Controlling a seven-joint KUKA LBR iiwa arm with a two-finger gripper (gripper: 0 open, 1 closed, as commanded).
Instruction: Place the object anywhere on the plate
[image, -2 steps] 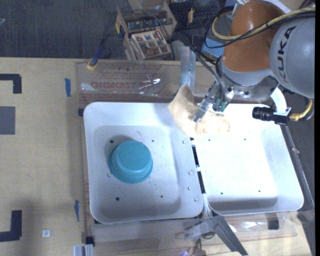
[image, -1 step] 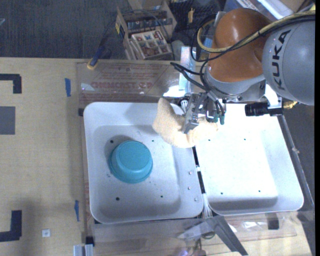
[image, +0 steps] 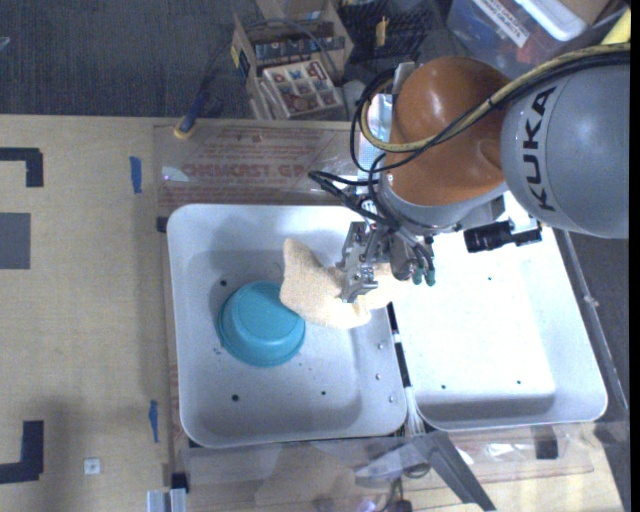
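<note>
Two white bins are seen side by side, and the left bin (image: 190, 400) carries everything that matters. A blue plate (image: 261, 322), more like a shallow dish, is seen in the middle of it. At its three o'clock, touching or slightly overlapping the rim, a pale yellow sponge-like object (image: 312, 289) is found, stretching up toward one o'clock. At the object's right end the gripper (image: 357, 283) is positioned, low over the bin's right wall. Whether the fingers are spread, clenched or gripping the object cannot be told, since the tips are lost against the pale material. The right bin (image: 500, 340) is passed over by the arm (image: 560, 140). The task is judged unfinished: the object is beside the plate rather than resting on it, so a shift toward nine o'clock remains.
</note>
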